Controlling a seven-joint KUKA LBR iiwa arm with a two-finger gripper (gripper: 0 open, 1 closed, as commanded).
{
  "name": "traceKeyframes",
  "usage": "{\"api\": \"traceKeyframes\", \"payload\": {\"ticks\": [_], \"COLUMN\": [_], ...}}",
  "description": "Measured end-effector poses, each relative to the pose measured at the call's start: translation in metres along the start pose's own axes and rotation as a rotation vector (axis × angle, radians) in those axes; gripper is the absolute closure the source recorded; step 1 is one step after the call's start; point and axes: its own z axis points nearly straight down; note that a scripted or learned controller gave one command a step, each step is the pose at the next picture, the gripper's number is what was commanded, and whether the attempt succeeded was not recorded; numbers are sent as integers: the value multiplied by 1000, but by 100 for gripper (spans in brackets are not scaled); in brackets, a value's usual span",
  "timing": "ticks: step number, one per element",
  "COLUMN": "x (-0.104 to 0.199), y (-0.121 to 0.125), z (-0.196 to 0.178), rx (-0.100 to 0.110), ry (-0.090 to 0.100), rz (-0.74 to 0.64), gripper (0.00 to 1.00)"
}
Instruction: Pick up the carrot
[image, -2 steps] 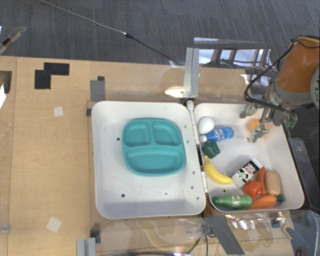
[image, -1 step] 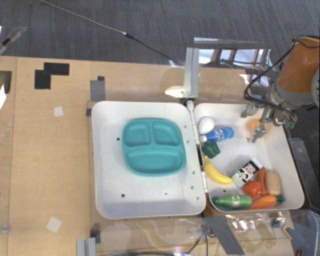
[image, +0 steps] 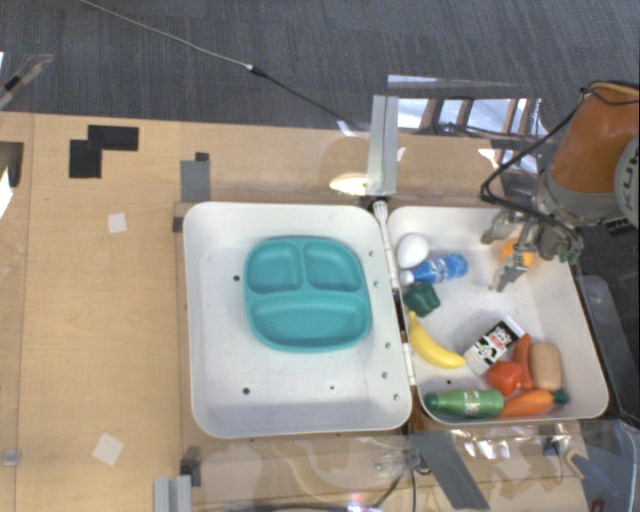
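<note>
The carrot (image: 530, 403), orange with a green end, lies along the front wall of the right bin (image: 590, 330), between a green bottle-shaped toy (image: 465, 403) and the bin's right corner. My gripper (image: 525, 255) hangs over the far right part of that bin, well behind the carrot and apart from it. A small orange bit shows at the gripper's tip, and I cannot tell what it is. The orange-banded wrist (image: 590, 150) reaches in from the upper right.
Around the carrot lie a red toy (image: 507, 377), a brown oval (image: 546, 365), a black-and-white box (image: 495, 343) and a banana (image: 435, 345). Farther back are a white egg (image: 412, 248), a blue bottle (image: 440, 268) and a dark green block (image: 422, 297). The left bin (image: 210, 330) holds a teal divided plate (image: 308, 292).
</note>
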Motion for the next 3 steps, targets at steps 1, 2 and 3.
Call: {"api": "traceKeyframes", "payload": {"ticks": [1,2,3], "x": [-5,-2,5], "y": [2,1,0], "z": [-14,-12,10], "rx": [2,1,0], "ry": [-21,-8,7], "rz": [-3,-3,219], "gripper": [100,0,0]}}
